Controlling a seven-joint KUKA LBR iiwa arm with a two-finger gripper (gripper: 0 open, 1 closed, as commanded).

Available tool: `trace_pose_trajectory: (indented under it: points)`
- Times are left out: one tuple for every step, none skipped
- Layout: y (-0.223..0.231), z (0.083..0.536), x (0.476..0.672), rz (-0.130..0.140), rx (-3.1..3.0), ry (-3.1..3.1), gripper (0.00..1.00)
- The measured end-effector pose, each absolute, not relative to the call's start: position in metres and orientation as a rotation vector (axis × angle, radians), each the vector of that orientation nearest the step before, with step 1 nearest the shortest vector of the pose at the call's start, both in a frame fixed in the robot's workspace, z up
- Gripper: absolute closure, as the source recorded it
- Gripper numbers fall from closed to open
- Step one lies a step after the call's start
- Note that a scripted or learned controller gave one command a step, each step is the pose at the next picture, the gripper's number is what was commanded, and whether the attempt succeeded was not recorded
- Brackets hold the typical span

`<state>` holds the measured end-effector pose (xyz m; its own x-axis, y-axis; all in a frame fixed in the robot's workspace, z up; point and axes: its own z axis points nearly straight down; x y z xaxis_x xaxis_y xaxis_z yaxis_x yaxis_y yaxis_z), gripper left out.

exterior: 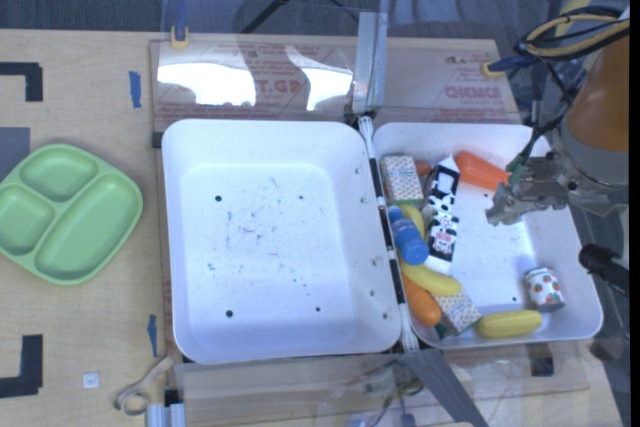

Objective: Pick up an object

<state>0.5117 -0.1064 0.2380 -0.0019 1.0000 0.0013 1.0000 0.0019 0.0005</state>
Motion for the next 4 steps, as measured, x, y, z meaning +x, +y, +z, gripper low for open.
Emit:
trace_pose_trajectory:
  points:
    - [-0.145,0.241,0.562,-0.001,-2.460,-1.956,1.00]
    - [-0.140,0.254,0.619,0.000,-2.692,-1.621,1.00]
    - [-0.182,0.281,0.652,0.000,-2.594,-1.775,1.00]
    - [-0.139,0.274,0.667,-0.001,-2.734,-1.551,1.00]
